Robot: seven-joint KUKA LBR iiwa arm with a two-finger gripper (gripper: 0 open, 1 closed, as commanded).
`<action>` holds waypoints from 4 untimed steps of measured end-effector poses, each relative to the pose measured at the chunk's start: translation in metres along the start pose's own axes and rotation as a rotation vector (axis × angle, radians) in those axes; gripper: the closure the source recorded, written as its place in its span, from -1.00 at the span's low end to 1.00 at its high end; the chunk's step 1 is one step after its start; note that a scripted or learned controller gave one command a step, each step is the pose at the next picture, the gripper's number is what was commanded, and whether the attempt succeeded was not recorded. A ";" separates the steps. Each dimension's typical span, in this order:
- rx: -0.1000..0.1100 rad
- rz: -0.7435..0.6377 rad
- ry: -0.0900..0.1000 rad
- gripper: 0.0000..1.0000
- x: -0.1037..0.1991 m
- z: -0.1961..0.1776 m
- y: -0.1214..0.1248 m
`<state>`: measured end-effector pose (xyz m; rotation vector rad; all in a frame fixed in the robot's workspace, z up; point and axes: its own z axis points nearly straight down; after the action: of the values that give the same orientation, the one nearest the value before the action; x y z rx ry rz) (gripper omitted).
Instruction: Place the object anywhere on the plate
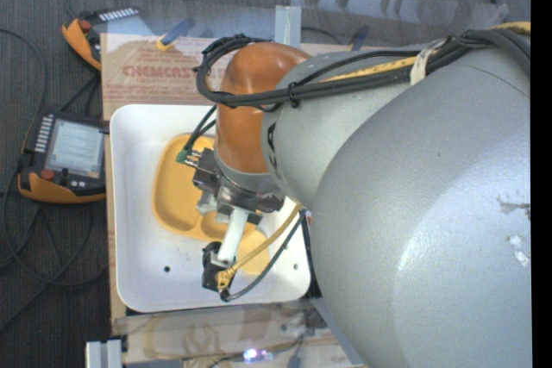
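Note:
A yellow plate (172,190) lies in the left white bin (138,228), toward its middle. My gripper (228,204) hangs under the orange wrist band, directly over the plate's right part. The wrist and the big grey arm body cover the plate's right side and whatever lies beneath the gripper. From this angle I cannot make out anything held in it.
The grey arm (414,211) takes up the right half of the view and covers the right bin. A cardboard sheet (147,73) lies behind the left bin. A teach pendant (65,158) rests on the floor at the left, with cables around it.

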<state>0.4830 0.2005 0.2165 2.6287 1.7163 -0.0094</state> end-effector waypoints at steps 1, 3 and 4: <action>0.001 0.092 -0.001 1.00 -0.056 0.010 0.092; -0.003 -0.483 0.000 1.00 -0.053 -0.041 0.141; 0.001 -0.829 0.005 1.00 -0.080 0.035 0.094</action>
<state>0.5370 0.0897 0.1823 1.7180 2.6344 -0.0041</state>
